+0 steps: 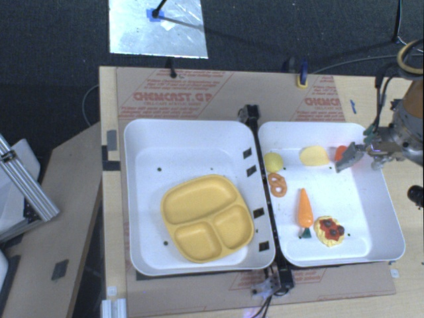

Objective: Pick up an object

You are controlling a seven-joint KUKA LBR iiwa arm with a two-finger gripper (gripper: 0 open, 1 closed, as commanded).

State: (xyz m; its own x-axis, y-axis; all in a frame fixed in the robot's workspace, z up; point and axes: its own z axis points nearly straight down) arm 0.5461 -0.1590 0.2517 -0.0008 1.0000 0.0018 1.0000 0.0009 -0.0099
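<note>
Camera view has the hand [349, 156] low over the right bin [381, 204], its grip state unclear, beside a red piece [340, 152] and lemon [315, 155], likely lining up a pick.

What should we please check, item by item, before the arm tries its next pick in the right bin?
1. Tool above the right white bin: ok.
2. Something held by the tool: cannot tell.
3. Small red piece beside the tool unobstructed: not ok, partly hidden.
4. Orange toy carrot lying free of its neighbours: ok.
5. Brown pretzel separate from the round yellow piece: cannot tell.
6. Yellow three-compartment tray in the left bin, away from the tool: ok.
</note>
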